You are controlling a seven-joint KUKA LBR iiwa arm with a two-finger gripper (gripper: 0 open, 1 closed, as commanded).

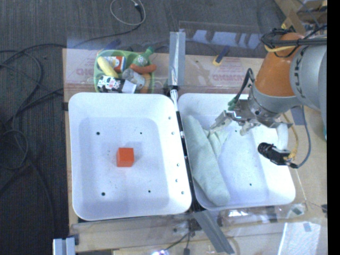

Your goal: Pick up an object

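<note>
The pincer (229,119) sits over the upper middle of the right bin (276,195), and a pale green cloth (208,161) lies right beside and below it. The cloth's long axis runs from the upper left of that bin, near the divider between the bins, down toward its lower middle, with a bunched fold reaching up to the pincer's tips. From the pincer, most of the cloth lies down and to the left in the frame. The tips look to be touching or nearly touching that fold, but I cannot tell how far apart they stand or whether any cloth is caught between them.

The arm (297,78) comes in from the upper right of the frame, its orange band above the wrist, the wrist bent down into the bin.

An orange block (125,156) sits alone near the center of the left bin (85,110), well apart from the pincer. A green basket (99,68) of toy food stands on the tabletop (79,76) above the left bin
</note>
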